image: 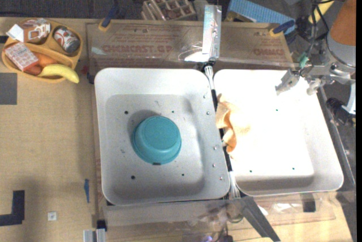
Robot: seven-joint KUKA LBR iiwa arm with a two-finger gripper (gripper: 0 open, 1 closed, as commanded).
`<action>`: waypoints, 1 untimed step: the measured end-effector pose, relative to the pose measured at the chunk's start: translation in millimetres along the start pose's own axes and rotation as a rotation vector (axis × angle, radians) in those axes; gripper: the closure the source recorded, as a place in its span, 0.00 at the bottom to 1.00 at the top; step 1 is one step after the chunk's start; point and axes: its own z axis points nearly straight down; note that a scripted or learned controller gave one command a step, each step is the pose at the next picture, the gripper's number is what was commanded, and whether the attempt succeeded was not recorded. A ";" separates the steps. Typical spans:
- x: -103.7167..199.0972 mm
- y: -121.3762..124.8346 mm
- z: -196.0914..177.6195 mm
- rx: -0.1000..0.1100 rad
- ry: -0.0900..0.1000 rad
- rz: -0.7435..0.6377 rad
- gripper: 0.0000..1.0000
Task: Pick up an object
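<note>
Hovering over the right bin's point(283, 178) far right corner, my claw point(298, 82) hangs with its fingers spread, nothing between them. A teal bowl point(158, 139) sits upside down in the left bin point(113, 99), and an orange crumpled thing point(227, 122) (hard to identify) lies against the right bin's left wall.
</note>
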 end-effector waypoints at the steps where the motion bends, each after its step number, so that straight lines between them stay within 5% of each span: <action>1: 16.8 -25.8 34.0 0.000 0.000 -0.027 0.00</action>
